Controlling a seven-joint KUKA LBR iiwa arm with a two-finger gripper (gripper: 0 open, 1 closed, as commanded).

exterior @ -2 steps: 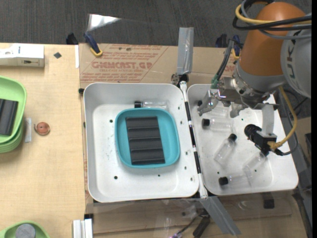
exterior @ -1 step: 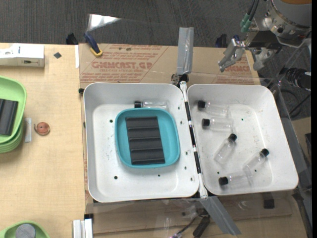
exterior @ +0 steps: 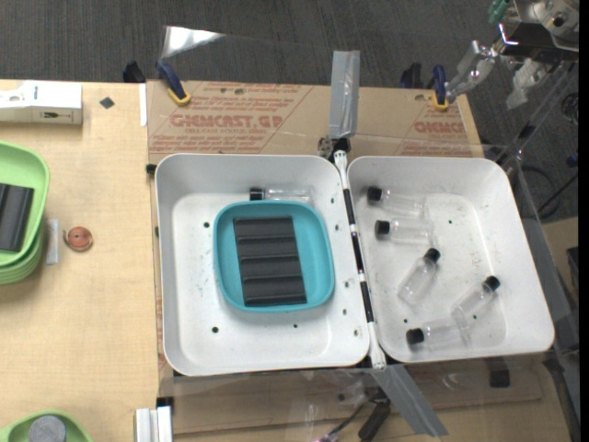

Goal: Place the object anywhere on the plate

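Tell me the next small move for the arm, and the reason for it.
Probably swing in over the right white bin and descend on one clear plastic vial with a black cap. Several such vials lie loose there, the teal square plate in the left white bin carries only its dark ribbed insert, and the gripper sits far off at top right.

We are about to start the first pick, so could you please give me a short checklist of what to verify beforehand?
1. Teal plate sits flat in the left bin: ok.
2. Plate surface free for placing: not ok, a dark ribbed insert covers its middle.
3. Clear vials with black caps lie in the right bin: ok, several, spread apart.
4. One vial already lies in the left bin behind the plate: ok, off the plate.
5. Tool state: cannot tell.
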